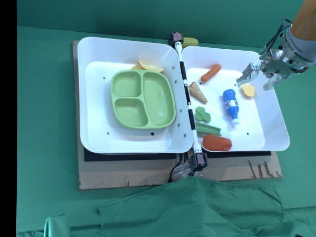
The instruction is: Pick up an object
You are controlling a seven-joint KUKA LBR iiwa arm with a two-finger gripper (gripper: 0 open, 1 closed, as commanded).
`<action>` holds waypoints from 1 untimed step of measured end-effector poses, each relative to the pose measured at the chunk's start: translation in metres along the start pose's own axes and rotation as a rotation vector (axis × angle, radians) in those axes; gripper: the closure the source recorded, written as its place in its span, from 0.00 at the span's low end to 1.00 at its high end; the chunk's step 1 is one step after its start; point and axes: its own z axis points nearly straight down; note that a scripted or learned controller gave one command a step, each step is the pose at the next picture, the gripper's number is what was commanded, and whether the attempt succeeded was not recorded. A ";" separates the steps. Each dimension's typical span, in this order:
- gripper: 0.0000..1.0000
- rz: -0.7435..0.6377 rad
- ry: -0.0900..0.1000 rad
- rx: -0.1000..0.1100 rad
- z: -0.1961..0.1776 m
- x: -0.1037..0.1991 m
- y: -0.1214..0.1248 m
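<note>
You have the gripper (258,79) hanging over the far right part of the right bin (276,132), its two fingers (246,76) spread apart with nothing between them. Just below and between those fingers lies a small yellow piece (248,90), flat on the bin floor; whether a fingertip touches it you cannot tell from this angle.

Look at what else shares that bin. A blue bottle (230,105) with a white cap lies on its side just left of the yellow piece, cap toward the near edge. An orange carrot (211,73) lies farther left, near the far wall, and a tan wedge (197,92) sits close to the divider. Toward the near edge you see a green leafy piece (202,115), a green stick (208,129) and a red-orange sausage shape (217,142) (these three crowd together, the stick touching or nearly touching the sausage).

In the left bin (94,132) a green divided plate (143,99) takes the middle, with a yellow slice (150,66) at its far rim. A yellow-green object (190,41) rests outside the bins at the far end of the divider.
</note>
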 end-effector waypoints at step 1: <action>0.00 -0.003 0.001 0.002 0.038 0.031 0.028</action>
